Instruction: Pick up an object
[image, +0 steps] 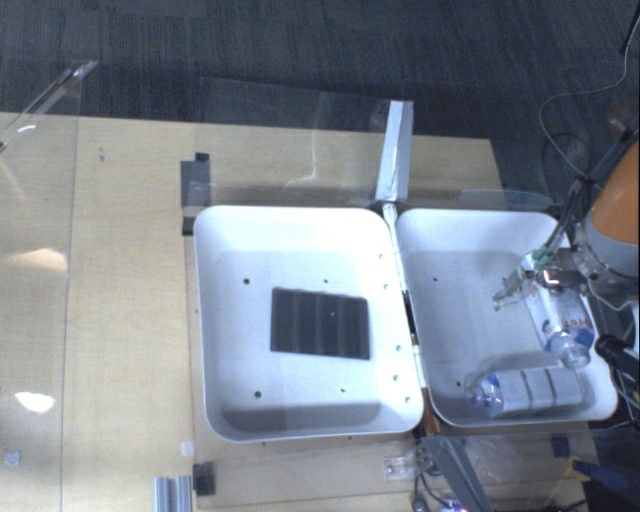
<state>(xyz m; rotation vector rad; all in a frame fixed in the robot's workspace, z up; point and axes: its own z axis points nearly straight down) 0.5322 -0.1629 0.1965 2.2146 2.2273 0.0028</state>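
Note:
A dark ribbed rectangular pad (320, 322) lies flat in the middle of the left bin (225, 300). In the right bin (450, 250), a clear plastic bottle (528, 389) lies on its side along the near wall. A second clear bottle (564, 336) with a bluish cap end lies near the right wall, just above the first. My gripper (524, 281) hangs over the right part of the right bin, just up and left of the second bottle. Nothing visible is held in it.
The grey arm with its orange band (616, 212) comes in over the right bin's right edge. A metal divider post (393, 150) stands behind the gap between the bins. Cables (585, 110) run at the far right.

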